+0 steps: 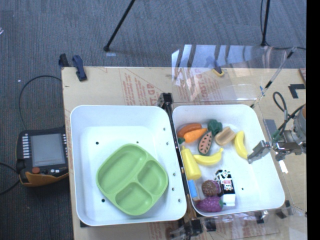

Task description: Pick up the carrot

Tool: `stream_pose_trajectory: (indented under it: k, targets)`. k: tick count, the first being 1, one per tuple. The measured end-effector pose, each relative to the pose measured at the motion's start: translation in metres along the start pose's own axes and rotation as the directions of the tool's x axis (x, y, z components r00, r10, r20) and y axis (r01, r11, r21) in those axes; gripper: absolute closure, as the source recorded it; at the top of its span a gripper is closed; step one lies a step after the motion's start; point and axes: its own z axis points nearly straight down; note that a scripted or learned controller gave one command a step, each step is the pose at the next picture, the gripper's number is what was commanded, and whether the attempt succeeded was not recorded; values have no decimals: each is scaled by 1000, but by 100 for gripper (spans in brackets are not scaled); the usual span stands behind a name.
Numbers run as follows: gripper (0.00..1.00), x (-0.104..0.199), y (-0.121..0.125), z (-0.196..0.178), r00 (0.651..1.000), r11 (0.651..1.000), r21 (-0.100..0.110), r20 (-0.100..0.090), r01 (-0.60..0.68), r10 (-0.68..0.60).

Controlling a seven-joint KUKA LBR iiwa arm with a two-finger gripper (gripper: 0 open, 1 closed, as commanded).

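One carrot (195, 134) lies well left of the tool (261, 151), whose grip state cannot be told.

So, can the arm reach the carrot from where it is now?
Probably yes. The carrot lies uncovered near the right bin's far-left corner. The gripper hangs at the opposite side; only low toy food lies between.
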Motion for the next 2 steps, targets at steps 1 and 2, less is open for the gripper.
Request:
stream_pose_trajectory:
  k: [1, 2]
  targets:
    - [0, 59, 79, -21, 997, 997, -5, 0, -74, 74]
    - [0, 137, 132, 67, 959, 959, 7, 1, -282, 282]
